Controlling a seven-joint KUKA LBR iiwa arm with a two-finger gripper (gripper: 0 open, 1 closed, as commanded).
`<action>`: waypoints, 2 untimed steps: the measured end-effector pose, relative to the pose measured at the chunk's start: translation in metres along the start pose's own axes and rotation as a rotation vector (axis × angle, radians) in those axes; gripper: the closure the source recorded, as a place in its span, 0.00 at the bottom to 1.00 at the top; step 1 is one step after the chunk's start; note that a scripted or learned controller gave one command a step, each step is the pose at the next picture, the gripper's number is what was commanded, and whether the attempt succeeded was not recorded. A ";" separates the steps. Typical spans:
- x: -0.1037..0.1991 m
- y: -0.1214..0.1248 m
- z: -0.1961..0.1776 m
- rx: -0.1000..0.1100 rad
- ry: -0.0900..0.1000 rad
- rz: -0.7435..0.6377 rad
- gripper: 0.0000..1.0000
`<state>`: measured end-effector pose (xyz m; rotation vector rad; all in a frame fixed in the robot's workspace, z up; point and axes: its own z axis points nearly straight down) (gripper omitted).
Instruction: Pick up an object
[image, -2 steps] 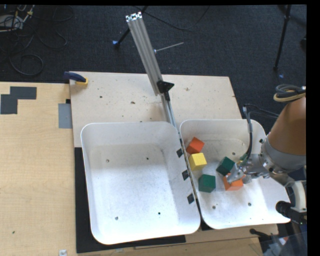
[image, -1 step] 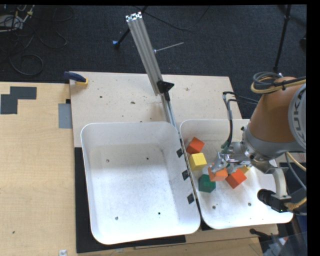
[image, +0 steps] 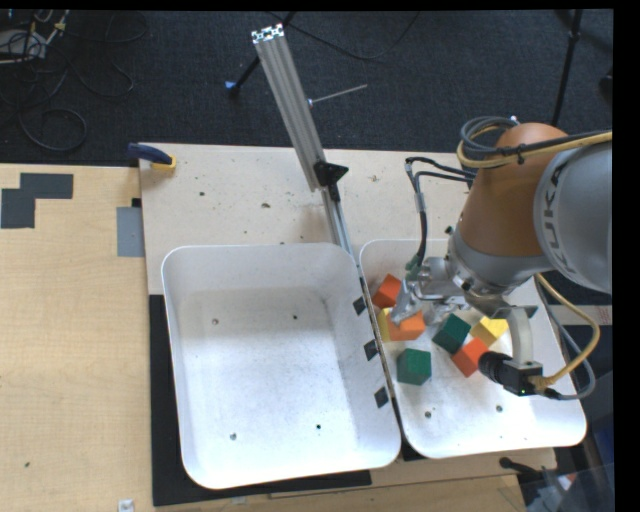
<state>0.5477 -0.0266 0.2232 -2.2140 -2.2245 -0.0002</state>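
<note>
looking down at a slant, the camera takes in a pale wooden bench (image: 70, 330) that fills the left and lower part of the frame, with dark grey patches (image: 40, 195) on it at the upper left. a lighter speckled board (image: 240, 200) lies on the bench. on that board two shallow white plastic bins stand side by side with their rims touching: the left bin (image: 200, 400) in the lower middle, the right bin (image: 520, 430) at the lower right. small black clips (image: 371, 349) sit along the shared rim. across the top of the frame is dark carpet (image: 420, 60) with loose black cables (image: 45, 125).

the grey arm (image: 585, 215) with its orange band (image: 505, 205) comes in from the right edge and bends down over the upper part of the right bin. the gripper (image: 420, 297) hangs low at that bin's upper left, close over the blocks there. whether the claw is wide or narrow cannot be told, nor whether it grips anything.

the task's things lie clustered in the right bin. an orange block (image: 388, 291) sits just left of the gripper by the shared rim. a second orange block (image: 408, 326) is just below it, with a yellow piece (image: 385, 318) beside it. a dark green block (image: 452, 333), a green cube (image: 413, 366), a red block (image: 468, 357) and a yellow block (image: 492, 327) lie to the lower right.

a silver aluminium rail (image: 290, 90) slants from the top middle down to where the bins meet. a blue and yellow clamp (image: 150, 155) lies at the board's upper left corner.
</note>
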 end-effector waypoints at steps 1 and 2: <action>0.050 0.023 -0.010 0.000 0.000 0.000 1.00; 0.087 0.052 -0.008 0.000 -0.003 0.002 1.00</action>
